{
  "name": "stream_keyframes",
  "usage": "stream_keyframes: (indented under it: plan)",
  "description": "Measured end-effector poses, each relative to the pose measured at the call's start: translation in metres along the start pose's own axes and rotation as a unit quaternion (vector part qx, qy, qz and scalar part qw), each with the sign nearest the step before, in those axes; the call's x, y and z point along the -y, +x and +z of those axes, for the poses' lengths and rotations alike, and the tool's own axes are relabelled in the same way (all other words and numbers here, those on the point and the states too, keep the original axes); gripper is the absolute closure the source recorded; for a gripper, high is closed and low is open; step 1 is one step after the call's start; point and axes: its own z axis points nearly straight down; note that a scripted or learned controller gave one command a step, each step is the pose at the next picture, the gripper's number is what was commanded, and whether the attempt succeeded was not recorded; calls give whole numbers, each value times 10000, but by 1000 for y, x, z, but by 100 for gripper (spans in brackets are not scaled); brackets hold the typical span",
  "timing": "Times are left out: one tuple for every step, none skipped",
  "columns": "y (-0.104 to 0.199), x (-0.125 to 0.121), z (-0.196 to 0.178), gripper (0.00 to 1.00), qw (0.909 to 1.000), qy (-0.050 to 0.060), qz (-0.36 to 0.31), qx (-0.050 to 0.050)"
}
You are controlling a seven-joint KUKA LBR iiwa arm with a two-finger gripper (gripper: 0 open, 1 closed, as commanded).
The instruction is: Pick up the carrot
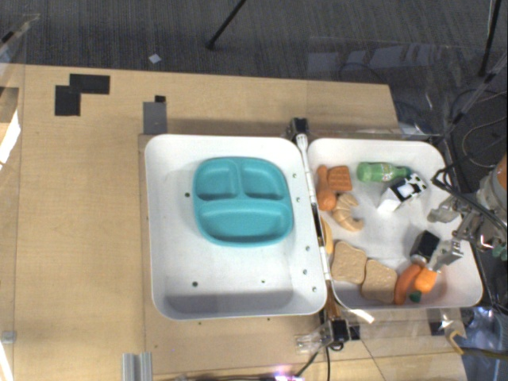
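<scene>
While the spread tool [442,235] hovers, the carrot [408,282] hugs the bin rim [476,292].

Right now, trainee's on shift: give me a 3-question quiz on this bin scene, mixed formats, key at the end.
1. True or false: the teal divided plate lies in the left bin.
2. Which corner of the right bin has the carrot? A) far left B) near right C) far right
3. Fill in: the green bottle lies near the bin's ____ wall.

Key: 1 true. 2 B. 3 far.
</scene>
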Motion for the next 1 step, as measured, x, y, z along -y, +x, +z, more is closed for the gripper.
stream_keyframes:
  plan:
    - [-2, 0, -48, 0, 9993, 3, 364, 46]
